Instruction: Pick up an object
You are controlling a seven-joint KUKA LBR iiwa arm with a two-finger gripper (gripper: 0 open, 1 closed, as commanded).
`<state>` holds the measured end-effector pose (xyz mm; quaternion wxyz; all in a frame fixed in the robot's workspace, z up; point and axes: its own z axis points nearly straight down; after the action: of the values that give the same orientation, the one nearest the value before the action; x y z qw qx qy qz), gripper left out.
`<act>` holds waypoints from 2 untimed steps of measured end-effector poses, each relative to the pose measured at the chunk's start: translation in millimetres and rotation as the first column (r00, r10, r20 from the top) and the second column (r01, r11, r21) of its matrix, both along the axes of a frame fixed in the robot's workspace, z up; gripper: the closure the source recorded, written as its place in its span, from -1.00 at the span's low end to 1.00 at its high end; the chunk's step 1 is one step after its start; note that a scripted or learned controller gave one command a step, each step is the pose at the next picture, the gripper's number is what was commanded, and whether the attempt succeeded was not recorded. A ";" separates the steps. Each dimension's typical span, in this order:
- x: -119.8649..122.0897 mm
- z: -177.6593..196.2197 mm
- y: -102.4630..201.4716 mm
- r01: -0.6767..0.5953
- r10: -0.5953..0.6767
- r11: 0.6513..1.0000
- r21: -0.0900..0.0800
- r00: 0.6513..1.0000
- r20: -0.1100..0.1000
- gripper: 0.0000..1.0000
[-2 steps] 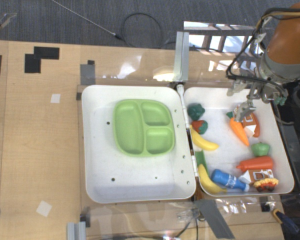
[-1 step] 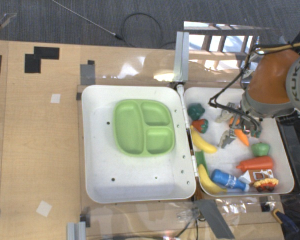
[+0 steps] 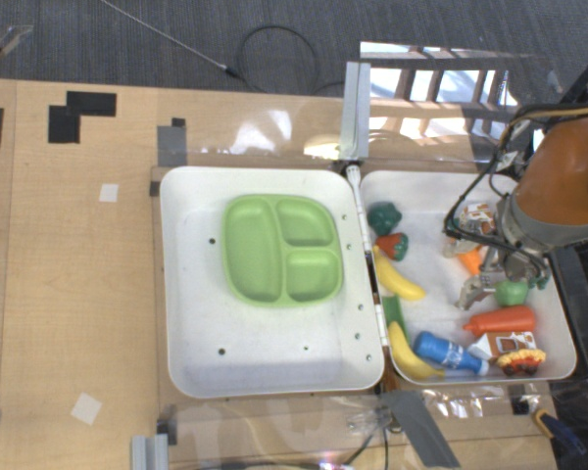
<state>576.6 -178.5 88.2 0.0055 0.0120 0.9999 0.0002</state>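
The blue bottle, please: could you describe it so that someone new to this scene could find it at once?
Look in the right bin, along its near edge. The blue bottle lies there on its side, resting against a yellow banana, with a red-orange carrot just beyond it. It is the one blue thing among the toy foods.

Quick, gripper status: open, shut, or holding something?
Two-finger gripper: open, metal fingers spread, low in the right white bin, holding nothing; a small green round toy sits just beside it.
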 end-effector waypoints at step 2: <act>25.8 -0.5 3.1 -0.114 0.114 0.994 -0.002 0.994 0.000 -1.00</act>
<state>602.3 -175.4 87.7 0.0053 -0.0449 0.9990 -0.0004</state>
